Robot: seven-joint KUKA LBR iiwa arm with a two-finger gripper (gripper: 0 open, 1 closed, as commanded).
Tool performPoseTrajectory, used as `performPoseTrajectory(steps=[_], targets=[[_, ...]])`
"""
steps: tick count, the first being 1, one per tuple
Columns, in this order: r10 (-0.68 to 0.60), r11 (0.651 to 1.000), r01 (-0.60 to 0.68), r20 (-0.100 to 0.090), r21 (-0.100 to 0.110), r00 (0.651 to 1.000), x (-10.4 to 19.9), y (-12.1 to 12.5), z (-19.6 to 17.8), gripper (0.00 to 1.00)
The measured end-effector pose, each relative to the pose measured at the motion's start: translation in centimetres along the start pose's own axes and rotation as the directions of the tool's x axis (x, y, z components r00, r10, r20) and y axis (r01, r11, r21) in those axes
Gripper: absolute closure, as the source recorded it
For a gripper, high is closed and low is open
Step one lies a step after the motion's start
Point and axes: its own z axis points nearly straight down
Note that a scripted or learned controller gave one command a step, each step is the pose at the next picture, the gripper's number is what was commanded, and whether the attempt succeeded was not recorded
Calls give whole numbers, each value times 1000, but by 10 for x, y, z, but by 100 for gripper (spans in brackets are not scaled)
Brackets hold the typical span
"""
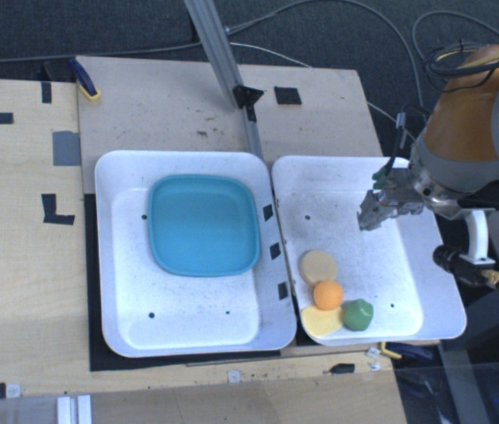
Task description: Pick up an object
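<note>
Arm (pixel 470 131) perhaps cut off rightward.

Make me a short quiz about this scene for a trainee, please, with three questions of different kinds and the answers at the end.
1. True or false: the blue plate lies in the left bin.
2. Multiple choice: the orange ball is in which part of the right bin?
A. far right corner
B. near left corner
C. centre
3. Short answer: which things lie close around the orange ball?

Key
1. True.
2. B.
3. A beige disc behind it, a green ball to its right and a yellow piece in front. The end effector is over the bin's far part, apart from this group.
</note>
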Motion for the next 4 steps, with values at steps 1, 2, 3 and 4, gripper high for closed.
performPoseTrajectory(steps=[1, 2, 3, 4], targets=[[-2, 1000, 2, 0, 2, 1000, 47, -12, 12, 100], [-3, 1000, 3, -1, 2, 1000, 102, -9, 20, 100], [-3, 1000, 3, -1, 2, 1000, 152, -27, 21, 100], [-3, 1000, 3, -1, 2, 1000, 199, -20, 16, 100]])
